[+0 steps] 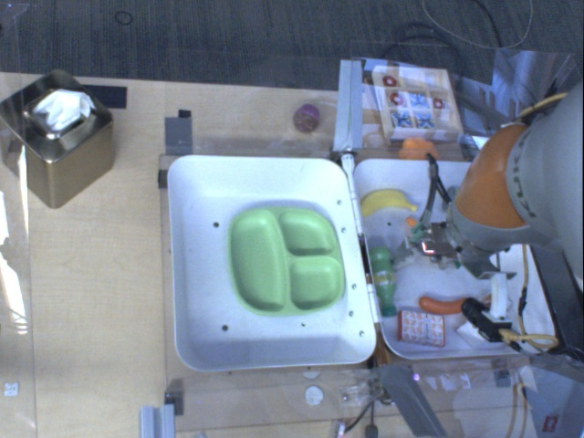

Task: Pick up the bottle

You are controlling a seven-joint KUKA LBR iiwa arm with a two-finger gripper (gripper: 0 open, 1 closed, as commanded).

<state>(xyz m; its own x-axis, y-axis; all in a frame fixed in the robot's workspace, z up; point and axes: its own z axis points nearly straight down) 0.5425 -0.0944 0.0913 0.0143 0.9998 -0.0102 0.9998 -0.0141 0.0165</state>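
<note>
Hovered low over right bin (394, 343), gripper (427, 243) just right of green bottle (382, 276), probably lining up; finger opening impossible to tell.

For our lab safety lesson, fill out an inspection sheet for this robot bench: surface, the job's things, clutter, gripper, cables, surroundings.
Surface: wooden bench bearing two white bins, left bin and right bin.
Job's things: green bottle lying along the right bin's left wall.
Clutter: green divided tray in the left bin; banana, orange carrot-like item and small printed box in the right bin.
Gripper: gripper low over the right bin, beside the bottle.
Cables: black cable on the floor; yellow cable at the bin's right.
Surroundings: tissue box, purple ball, dark carpet.
</note>
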